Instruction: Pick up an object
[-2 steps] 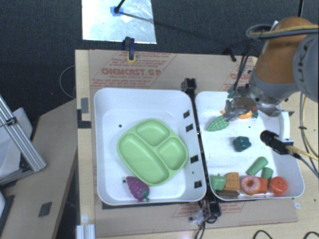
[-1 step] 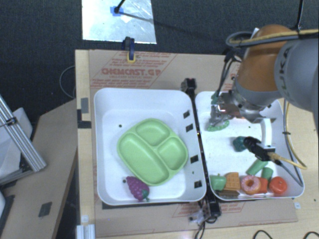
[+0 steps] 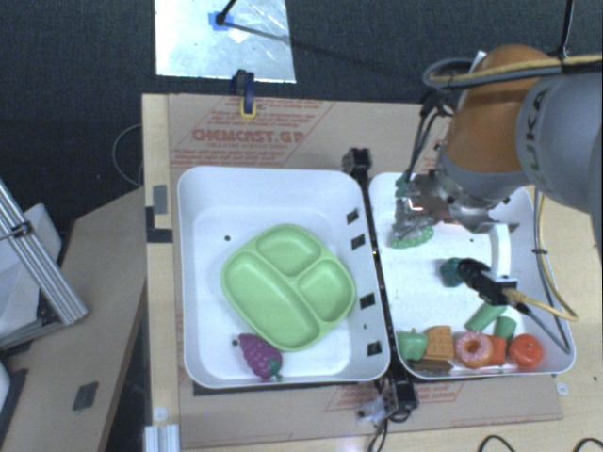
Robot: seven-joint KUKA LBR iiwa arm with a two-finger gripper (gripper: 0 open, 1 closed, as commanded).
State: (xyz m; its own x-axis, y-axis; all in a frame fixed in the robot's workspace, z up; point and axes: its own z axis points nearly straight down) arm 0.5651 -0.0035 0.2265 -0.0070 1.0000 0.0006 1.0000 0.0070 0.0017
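Nearest the camera, along the near edge of the right bin (image 3: 396, 281), lay a row of toy foods: a green piece (image 3: 411, 345), an orange block (image 3: 438, 342), a pink doughnut (image 3: 470, 348) and a red tomato (image 3: 526, 348); a green cylinder (image 3: 484, 316) and a dark teal item (image 3: 453, 271) lay just behind them. The left bin (image 3: 203, 252) carried a green divided plate (image 3: 288, 285) at its centre and purple grapes (image 3: 259, 354) near its near edge. The tool (image 3: 412, 215) hung over the far left corner of the right bin; whether it was open or closed could not be told. A pale green object (image 3: 412, 237) lay directly beneath it, touching or just beside it; contact could not be confirmed. That object was judged the likeliest target, calling for a straight descent; the toy row lay well apart, toward the near edge.
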